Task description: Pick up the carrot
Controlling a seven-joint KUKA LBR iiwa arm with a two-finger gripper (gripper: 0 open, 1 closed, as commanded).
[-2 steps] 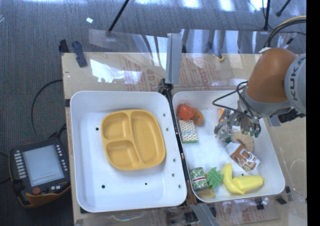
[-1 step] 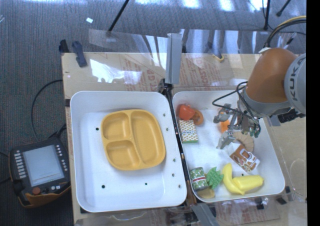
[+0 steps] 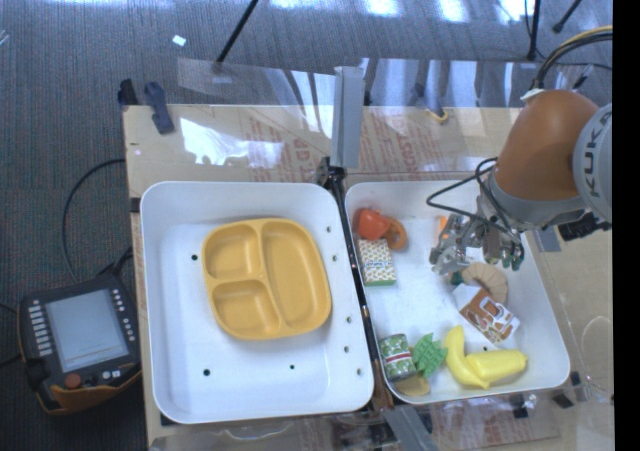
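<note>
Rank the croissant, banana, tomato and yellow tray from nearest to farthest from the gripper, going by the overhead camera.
From the gripper, in the right bin:
1. Croissant, just below it.
2. Tomato, to its left by the bin's left wall.
3. Banana, at the bin's near edge; a close call with the tomato.
4. Yellow tray, in the left bin.

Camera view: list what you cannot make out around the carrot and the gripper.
- Carrot: a small orange sliver shows in the right bin; the gripper covers the rest.
- Gripper fingers: too small and cluttered to read.
- Croissant: its upper edge is overlapped by the gripper.
</note>
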